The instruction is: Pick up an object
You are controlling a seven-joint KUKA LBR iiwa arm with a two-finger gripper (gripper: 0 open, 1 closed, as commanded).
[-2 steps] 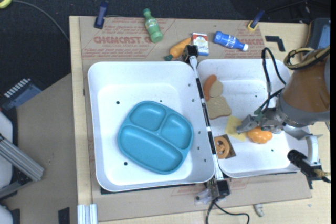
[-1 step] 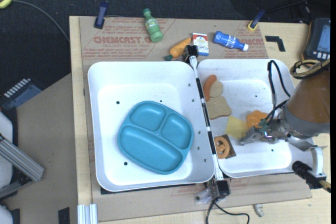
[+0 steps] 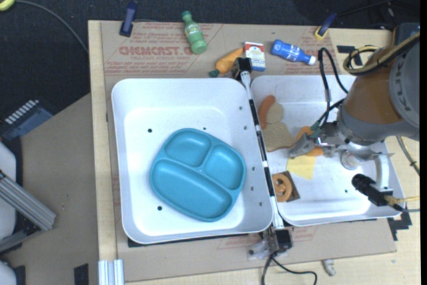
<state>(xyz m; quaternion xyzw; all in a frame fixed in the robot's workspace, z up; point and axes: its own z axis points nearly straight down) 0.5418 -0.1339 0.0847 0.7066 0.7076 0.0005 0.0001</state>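
While two bins (image 3: pixel 133 103) sit, one tray (image 3: pixel 197 173) shows.

Bright even overhead light, soft shadows, slight blur.

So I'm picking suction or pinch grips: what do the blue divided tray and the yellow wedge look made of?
Blue divided tray: likely moulded plastic, smooth with a soft sheen on its ridges. Yellow wedge: matte, uniform colour, possibly plastic or foam toy cheese; unclear.
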